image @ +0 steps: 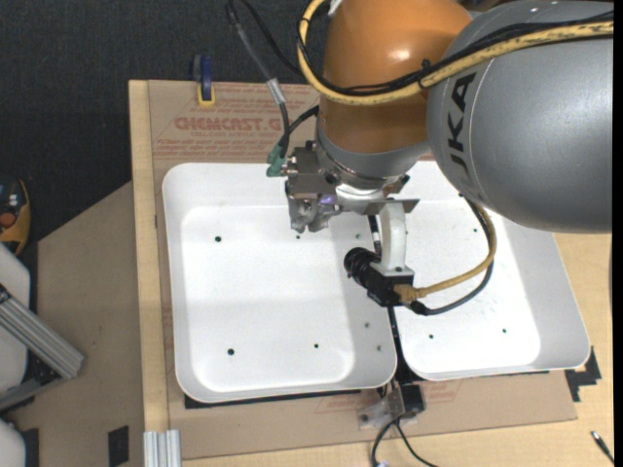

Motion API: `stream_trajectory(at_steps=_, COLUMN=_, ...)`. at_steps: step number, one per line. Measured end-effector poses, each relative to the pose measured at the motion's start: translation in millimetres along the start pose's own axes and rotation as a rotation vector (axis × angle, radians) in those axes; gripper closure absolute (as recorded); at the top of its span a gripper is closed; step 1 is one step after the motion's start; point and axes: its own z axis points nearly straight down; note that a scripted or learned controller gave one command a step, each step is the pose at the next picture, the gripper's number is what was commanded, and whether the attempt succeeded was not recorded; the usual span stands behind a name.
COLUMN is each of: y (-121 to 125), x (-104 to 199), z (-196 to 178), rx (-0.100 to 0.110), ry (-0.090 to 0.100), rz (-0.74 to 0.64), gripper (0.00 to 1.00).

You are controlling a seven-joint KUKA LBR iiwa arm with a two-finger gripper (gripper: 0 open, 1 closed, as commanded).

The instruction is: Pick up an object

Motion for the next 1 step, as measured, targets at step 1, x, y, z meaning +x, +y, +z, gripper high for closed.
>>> stream_trajectory(at_steps=1, y=-16.0, x=9.3, z=-33.6, rx=-0.011, ry=0.004, rz=0.000, gripper=1.00)
